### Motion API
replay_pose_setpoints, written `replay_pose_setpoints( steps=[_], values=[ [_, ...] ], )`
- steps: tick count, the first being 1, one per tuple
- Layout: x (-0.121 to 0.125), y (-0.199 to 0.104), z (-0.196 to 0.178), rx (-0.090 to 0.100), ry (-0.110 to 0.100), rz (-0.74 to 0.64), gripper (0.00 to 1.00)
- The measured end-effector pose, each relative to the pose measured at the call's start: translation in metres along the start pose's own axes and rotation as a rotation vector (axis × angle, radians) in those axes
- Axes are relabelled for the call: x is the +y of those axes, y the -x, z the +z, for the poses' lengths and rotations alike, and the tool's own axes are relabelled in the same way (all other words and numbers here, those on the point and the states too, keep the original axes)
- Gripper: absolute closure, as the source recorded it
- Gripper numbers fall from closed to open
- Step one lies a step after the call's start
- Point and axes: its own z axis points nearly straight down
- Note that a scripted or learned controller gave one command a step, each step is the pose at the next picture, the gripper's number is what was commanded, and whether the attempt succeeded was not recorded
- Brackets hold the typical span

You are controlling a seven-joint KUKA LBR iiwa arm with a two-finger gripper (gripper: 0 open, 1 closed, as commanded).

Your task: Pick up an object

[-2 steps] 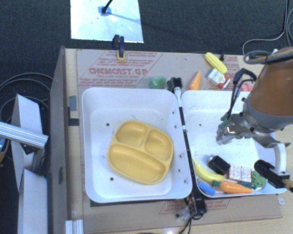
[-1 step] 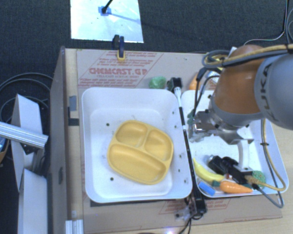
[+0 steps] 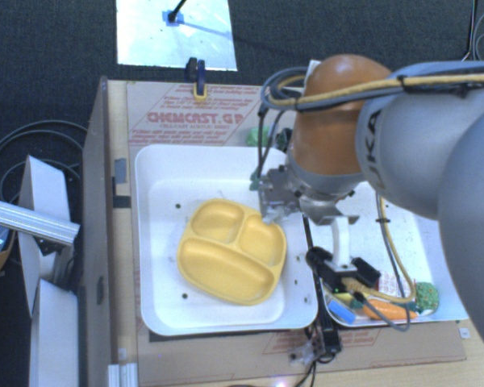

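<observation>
A bench is seen from above at a slant, bearing two shallow white bins side by side. The left bin takes up the middle of the camera view. In it, toward its centre and slightly to 3 o'clock, a yellow divided plate is laid flat, with three compartments facing up.

The grey arm is brought in from 3 o'clock, and its orange band is seen just above the wrist. The gripper is placed at the plate's 1 o'clock edge, at or just above the rim; whether it touches cannot be told. How wide the gripper stands cannot be told either, since the wrist hides that part from above. Nothing is seen held.

The right bin is largely covered by the arm. At its 6 o'clock end, a cluster of small items is gathered, among them something orange, something blue and a green piece.

Brown cardboard with red printing is spread beneath the bins, toward 12 o'clock.
</observation>
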Motion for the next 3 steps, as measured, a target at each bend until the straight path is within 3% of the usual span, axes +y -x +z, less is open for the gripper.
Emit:
replay_pose_setpoints(
  steps=[1,2,3],
  values=[
    [0.019,0.077,-0.028,-0.006,0.001,0.018,1.00],
    [0.022,0.161,0.022,-0.006,-0.006,0.021,1.00],
    [0.044,0.058,0.039,0.000,-0.003,-0.001,1.00]
  ],
)
